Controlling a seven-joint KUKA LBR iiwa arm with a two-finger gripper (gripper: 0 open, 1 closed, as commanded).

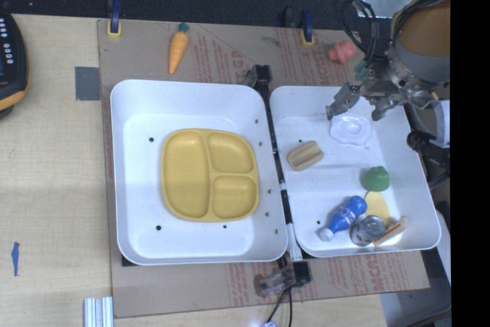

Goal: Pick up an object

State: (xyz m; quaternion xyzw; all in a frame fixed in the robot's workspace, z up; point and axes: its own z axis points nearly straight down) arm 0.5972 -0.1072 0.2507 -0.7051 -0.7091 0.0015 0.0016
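Gripper (356, 109) spread above clear lid (351, 129), flat.

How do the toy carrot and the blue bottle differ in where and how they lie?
The toy carrot is orange with a green top; the blue bottle is blue with a white cap. The carrot lies outside the bins on the brown board; the bottle lies in the right bin among other items. Both lie on their sides, slanted.

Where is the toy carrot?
The toy carrot lies outside the bins on the brown board, just beyond the left bin, near the yellow clamp.
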